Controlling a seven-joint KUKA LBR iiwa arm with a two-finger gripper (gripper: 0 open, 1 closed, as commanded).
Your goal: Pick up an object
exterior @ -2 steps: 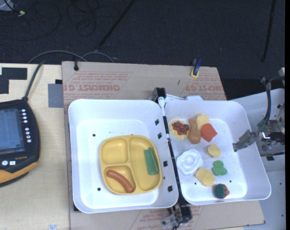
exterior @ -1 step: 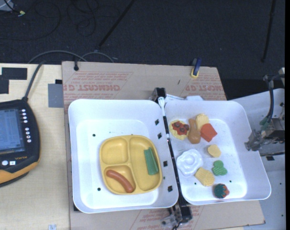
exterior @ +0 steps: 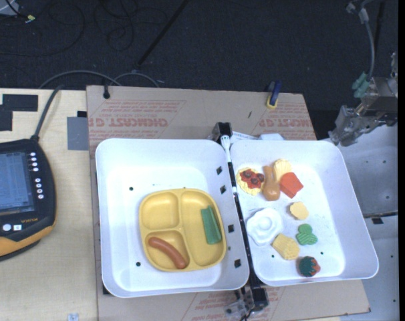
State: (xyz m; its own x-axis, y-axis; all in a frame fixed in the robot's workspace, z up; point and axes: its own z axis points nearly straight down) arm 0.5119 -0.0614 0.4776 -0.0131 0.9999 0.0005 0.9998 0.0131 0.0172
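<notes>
Toy food [exterior: 281, 206] lies scattered in right bin [exterior: 349, 246], below and left of gripper [exterior: 363, 116], which is parked outside bin past its top right corner; red block [exterior: 291, 184] judged nearest piece; gripper's state cannot be told

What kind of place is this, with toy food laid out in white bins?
Probably a robotics lab test bench: toy food sorted in shallow white bins, a handheld control pendant at the left, and loose cables behind.
</notes>
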